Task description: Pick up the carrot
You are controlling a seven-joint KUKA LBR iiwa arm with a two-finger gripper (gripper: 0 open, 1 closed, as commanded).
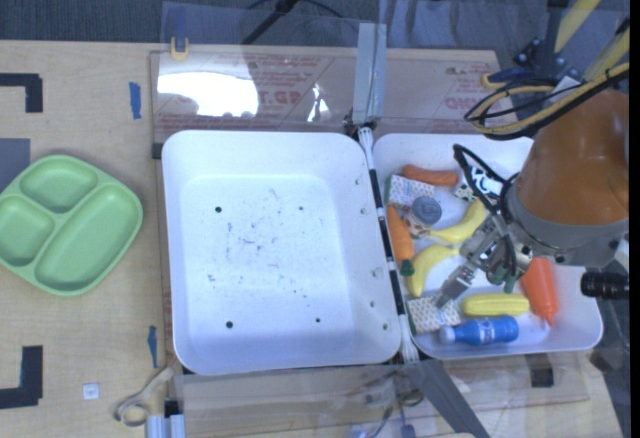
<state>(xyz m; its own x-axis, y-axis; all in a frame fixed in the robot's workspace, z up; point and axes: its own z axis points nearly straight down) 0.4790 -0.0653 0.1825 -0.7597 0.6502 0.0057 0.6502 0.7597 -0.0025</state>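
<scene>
A green divided plate (68, 222) was seen at nine o'clock. The left bin (190, 176) came next. In the right bin (590, 326), the carrot (400, 236) lay along the left wall; the gripper (470, 278) hovered at its four o'clock, and its state could not be told.

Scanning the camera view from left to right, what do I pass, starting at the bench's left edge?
Green divided plate → left white bin → orange carrot by the divider → yellow banana → gripper → orange carrot near the right bin's far side.
</scene>
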